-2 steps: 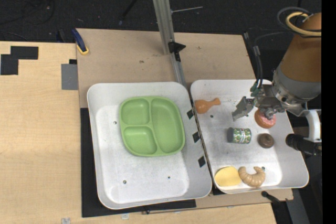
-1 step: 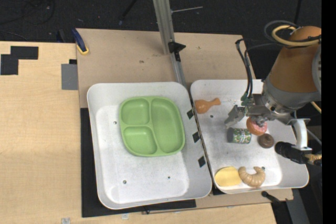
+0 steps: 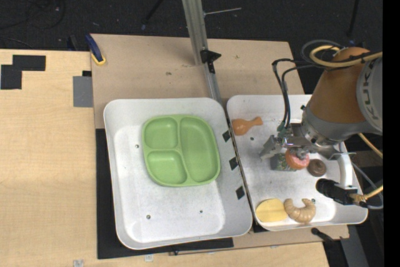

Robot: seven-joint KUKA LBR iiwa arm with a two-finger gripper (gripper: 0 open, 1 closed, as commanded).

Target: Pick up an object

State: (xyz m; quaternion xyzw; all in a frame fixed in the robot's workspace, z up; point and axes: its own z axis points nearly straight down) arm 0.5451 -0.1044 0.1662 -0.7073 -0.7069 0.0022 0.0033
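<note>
Tan curled croissant [image 3: 300, 210] beside yellow block [image 3: 270, 211].

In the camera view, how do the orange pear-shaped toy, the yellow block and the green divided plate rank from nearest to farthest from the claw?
From the claw:
1. Orange pear-shaped toy, up-left in the right bin.
2. Yellow block, at that bin's near edge.
3. Green divided plate, in the left bin.
</note>
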